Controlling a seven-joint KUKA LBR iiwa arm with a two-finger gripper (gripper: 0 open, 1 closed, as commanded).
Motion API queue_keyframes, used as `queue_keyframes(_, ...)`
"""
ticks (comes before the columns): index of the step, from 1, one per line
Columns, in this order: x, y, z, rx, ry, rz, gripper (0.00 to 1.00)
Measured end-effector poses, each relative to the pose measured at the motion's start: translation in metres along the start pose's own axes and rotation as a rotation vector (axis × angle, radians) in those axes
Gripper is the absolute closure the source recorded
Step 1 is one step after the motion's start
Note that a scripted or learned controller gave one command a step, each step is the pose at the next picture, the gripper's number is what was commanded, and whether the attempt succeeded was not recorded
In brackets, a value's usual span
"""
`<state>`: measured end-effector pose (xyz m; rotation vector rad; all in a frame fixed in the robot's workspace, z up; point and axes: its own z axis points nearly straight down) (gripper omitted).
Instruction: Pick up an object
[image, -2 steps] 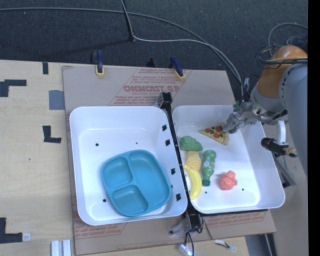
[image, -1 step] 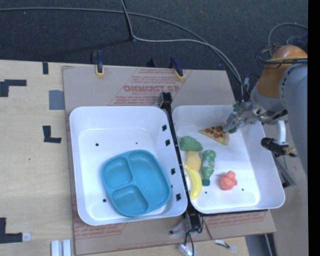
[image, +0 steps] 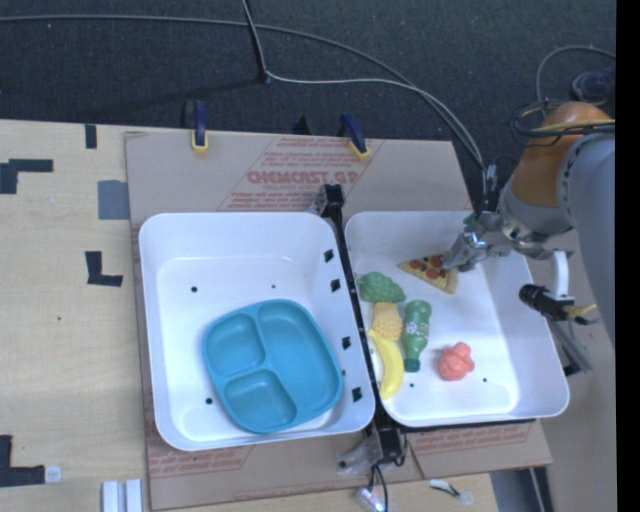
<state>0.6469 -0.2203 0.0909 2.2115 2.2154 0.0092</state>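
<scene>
The arm (image: 585, 190) is a thick, rounded grey body with a smooth matte shell. An orange band (image: 548, 160) wraps it above the wrist — broad, glossy and domed at the top, where thin dark cables (image: 560, 75) loop over it. Below the band the wrist narrows into a grey and metallic housing with small dark fittings. The gripper (image: 466, 252) is a compact, silvery-grey piece — too small to make out finer detail. A white tube (image: 562, 272) runs down the side to a black fitting (image: 542, 298) with an orange-yellow tip.
</scene>
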Motion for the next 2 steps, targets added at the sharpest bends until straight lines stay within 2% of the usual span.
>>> queue_keyframes(1, 0.008, 0.006, 0.001, 0.004, -0.001, 0.002, 0.0)
queue_keyframes(2, 0.034, 0.021, 0.004, 0.014, -0.001, 0.004, 0.0)
